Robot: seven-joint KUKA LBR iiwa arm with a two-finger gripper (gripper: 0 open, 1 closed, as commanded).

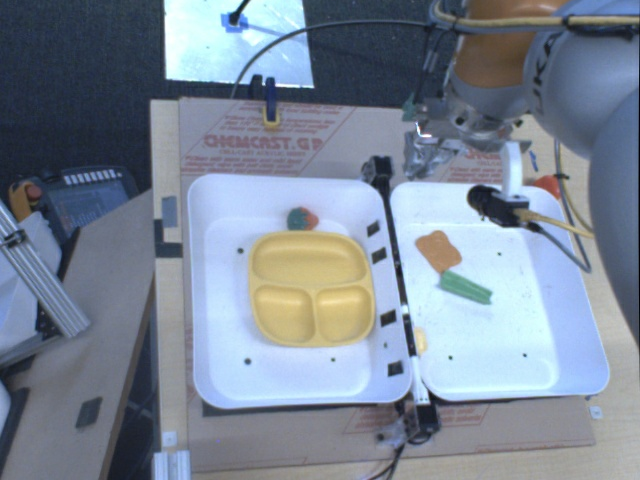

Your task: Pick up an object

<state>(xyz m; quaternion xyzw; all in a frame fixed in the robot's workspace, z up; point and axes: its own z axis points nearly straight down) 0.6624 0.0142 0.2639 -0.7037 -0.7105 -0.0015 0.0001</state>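
Right now I read this as the approach step: nothing is lifted yet. Going from the biggest thing down, the grey arm with its orange band reaches in from the right and hangs over the far edge of the worktop, above the back rim of the right-hand shallow white bin. Its claw sits near that bin's far left corner, close to the divider between the two bins; I cannot tell how it is set, and I see nothing in it.

The left-hand shallow white bin carries a yellow three-compartment plastic tray, with a small round green-and-red toy just behind the tray.

In the right bin lie the likeliest targets: a flat orange piece and, just beside it toward me, a green stick-shaped piece. Both rest on the bin floor, clear of the walls.

My judgement is that the next move calls for bringing the claw forward and down over one of these, lined up across its narrow side.

For writing, the brown cardboard sheet under the bins shows red print I read as "CHEMCAST", followed by characters I cannot make out.
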